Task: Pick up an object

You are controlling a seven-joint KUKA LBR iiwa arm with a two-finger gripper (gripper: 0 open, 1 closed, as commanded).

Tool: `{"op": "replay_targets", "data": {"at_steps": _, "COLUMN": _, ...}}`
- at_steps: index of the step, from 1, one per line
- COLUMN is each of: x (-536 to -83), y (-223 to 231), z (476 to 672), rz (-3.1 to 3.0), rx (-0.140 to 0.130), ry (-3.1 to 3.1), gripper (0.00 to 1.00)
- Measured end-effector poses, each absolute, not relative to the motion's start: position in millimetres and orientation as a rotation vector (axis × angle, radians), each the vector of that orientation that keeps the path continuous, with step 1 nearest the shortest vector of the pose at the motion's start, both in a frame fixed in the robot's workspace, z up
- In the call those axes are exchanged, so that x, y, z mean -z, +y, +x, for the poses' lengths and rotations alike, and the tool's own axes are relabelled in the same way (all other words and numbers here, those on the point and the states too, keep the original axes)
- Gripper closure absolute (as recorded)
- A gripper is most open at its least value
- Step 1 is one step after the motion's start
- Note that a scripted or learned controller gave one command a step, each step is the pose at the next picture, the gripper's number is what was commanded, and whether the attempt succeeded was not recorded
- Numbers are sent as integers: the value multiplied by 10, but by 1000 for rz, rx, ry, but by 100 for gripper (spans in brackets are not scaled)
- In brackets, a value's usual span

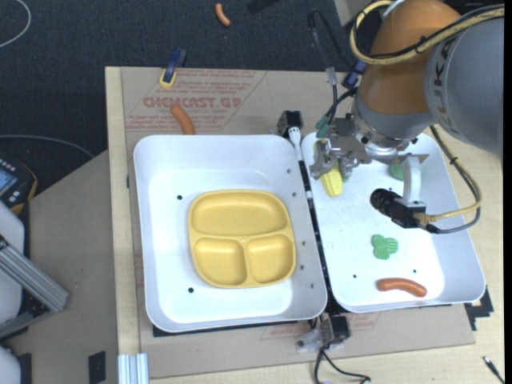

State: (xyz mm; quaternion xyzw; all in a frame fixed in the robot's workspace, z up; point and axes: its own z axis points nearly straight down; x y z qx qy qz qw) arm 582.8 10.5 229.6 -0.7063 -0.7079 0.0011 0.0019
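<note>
A dark, speckled floor [96,22] surrounds the desk [120,294], whose pale brown top carries a cardboard sheet [204,94] printed in red lettering. A thin cable [16,10] loops across the floor at upper left. A metal rail [32,274], possibly part of a frame, slants in at the left edge.

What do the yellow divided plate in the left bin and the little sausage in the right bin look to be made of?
The yellow divided plate looks like moulded plastic: one even colour, rounded compartment walls, soft sheen. The sausage looks like a toy, plastic or rubber: smooth orange-red skin with a slight gloss; which one is open. The right bin under it seems thin white plastic.
</note>
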Motion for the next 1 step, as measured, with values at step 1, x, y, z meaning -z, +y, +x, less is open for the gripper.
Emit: {"op": "replay_targets", "data": {"at_steps": 1, "x": -2336, "y": 120, "z": 5973, "rz": -2222, "rx": 3, "ry": -2224, "gripper": 100}}
